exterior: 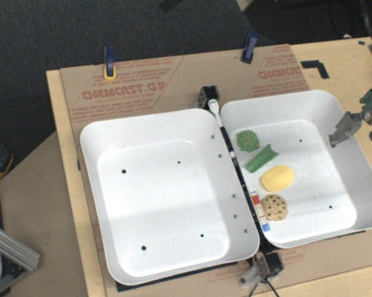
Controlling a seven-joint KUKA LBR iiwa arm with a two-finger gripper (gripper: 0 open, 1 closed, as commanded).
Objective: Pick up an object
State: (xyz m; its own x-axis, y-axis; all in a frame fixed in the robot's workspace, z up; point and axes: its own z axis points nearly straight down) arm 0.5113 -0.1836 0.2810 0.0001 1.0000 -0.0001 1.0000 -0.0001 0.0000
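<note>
Grey two-finger gripper point(356, 126) at right bin's point(360, 216) edge, grip state unclear, smooth oval yellow lemon-like object point(277, 179) among green pieces point(253, 150), speckled cookie point(274, 207).

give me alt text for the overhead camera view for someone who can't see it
Two shallow white bins sit side by side on a cardboard-covered bench; the right bin holds a green broccoli-like piece, a green pod, a yellow lemon-like object and a cookie along its left side. The tool hovers at that bin's right rim. The left bin lies beside it.
</note>
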